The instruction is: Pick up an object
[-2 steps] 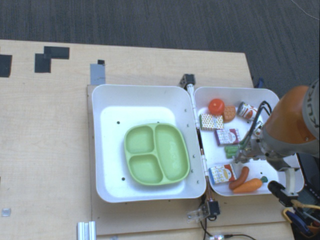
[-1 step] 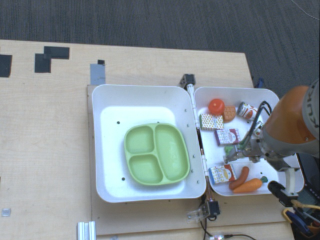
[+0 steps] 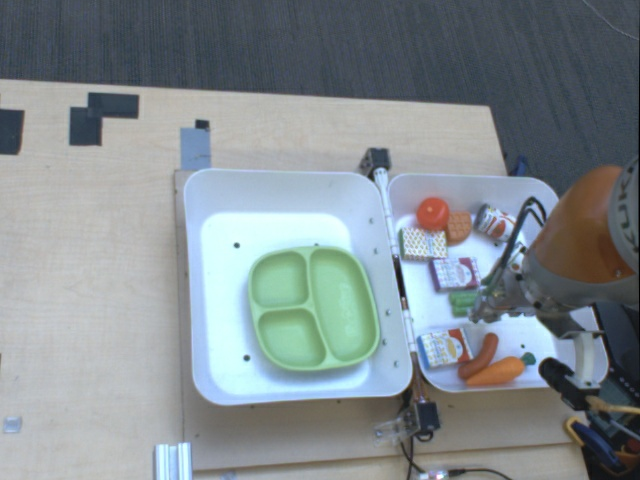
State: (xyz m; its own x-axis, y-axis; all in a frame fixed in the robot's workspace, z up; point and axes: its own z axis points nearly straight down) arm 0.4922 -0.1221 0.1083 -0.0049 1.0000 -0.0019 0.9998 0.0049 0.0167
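The arm comes in from the right, its grey body bulking large with the orange band (image 3: 590, 230) just above the wrist. The wrist tips down and to the left, ending in the gripper (image 3: 487, 308), which sits low. From here I can't make out how its tips stand; the wrist housing crowds right behind them.

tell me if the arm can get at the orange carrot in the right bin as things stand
Probably yes. The carrot lies uncovered near the front edge of the right bin, with only a sausage touching its side. The gripper hangs just above it over the same bin, so a short move should reach it.
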